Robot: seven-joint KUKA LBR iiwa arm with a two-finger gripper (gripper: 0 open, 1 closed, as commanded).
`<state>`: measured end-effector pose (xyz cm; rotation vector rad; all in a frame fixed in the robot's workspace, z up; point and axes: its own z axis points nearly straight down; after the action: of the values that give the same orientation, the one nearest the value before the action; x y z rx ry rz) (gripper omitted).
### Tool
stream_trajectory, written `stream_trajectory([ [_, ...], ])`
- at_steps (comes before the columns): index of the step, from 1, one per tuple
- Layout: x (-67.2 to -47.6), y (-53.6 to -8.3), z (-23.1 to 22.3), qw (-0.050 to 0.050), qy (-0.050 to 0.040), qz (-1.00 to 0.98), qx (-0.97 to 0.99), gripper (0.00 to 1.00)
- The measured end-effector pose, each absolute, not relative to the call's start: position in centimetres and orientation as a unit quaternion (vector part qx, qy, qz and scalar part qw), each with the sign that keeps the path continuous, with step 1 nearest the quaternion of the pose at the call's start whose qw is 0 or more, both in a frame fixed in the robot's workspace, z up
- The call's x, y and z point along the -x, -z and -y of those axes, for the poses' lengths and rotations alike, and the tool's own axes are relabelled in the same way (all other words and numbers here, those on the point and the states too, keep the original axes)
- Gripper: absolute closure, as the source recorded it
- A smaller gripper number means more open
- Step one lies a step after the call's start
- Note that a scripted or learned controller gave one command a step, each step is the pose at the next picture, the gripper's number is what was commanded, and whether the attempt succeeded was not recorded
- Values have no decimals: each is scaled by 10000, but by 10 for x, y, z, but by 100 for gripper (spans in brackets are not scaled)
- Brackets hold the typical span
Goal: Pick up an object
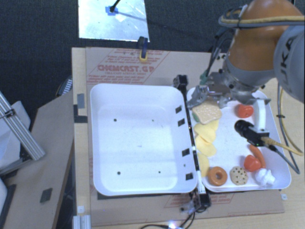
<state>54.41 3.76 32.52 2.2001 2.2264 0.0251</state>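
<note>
In the right bin (228, 149) the small items lie loose and scattered, none stacked neatly; that suits a grab-anything task, since any one of them would do. A square cracker (207, 112) sits near the bin's upper left corner, overlapping the top of a run of yellow slices (206, 133) along the left wall; a doughnut (218, 175) and a cookie (238, 175) lie side by side at the near edge, and a tomato (245, 110) rests well to the cracker's right. The left bin (138, 142) stands just beside, their walls touching.

The arm (259, 37) reaches in from the right, its wrist bent downward over the upper part of the right bin; the gripper (202, 93) hangs just above the cracker's far edge, close to the corner. Nothing visible is caught in it, and whether it is spread or pressed together I cannot tell, as the metalwork is too jumbled from this angle. The cracker is probably the target, though the nearby wall leaves little room.
</note>
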Motion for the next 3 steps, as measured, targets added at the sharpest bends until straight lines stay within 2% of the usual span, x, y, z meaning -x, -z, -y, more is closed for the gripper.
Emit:
stream_trajectory([
  [1,-525,-310,27,14,1,-7053,-7089,100],
  [2,-525,-188,11,-44,39,-7075,-7066,100],
  [3,-540,-302,-56,32,-61,-7115,-7027,100],
])
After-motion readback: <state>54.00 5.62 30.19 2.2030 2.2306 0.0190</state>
